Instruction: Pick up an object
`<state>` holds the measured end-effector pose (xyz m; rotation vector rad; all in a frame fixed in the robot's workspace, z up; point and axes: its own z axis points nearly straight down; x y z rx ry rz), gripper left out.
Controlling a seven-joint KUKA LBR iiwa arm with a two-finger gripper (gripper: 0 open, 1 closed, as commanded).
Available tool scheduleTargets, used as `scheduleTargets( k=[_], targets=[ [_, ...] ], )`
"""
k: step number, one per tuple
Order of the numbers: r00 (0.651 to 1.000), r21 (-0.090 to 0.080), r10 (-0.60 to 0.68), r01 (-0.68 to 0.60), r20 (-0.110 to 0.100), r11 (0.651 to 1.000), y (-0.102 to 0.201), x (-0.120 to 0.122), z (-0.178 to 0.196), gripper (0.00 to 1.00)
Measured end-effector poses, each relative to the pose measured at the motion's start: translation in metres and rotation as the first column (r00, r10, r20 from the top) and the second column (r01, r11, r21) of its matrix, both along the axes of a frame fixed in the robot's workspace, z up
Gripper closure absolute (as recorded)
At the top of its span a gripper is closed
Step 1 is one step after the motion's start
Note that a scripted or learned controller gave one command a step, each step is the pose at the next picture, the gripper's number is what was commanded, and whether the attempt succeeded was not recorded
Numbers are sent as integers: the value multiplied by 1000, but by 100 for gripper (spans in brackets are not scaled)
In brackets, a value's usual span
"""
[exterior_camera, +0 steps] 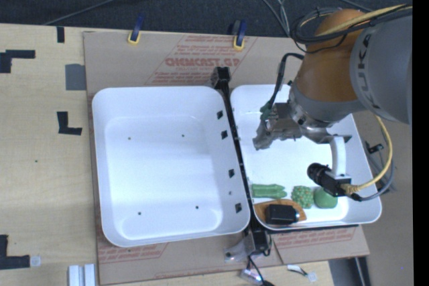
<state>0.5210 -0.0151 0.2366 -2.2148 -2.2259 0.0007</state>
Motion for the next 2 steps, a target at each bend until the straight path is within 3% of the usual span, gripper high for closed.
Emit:
scheduleTargets(
  k=[1,2],
  targets=[
    [1000,0,-1,1,0,1000,49,-1,-8,100],
    [1000,0,0,0,1,1000,100,-19,0,100]
  ],
)
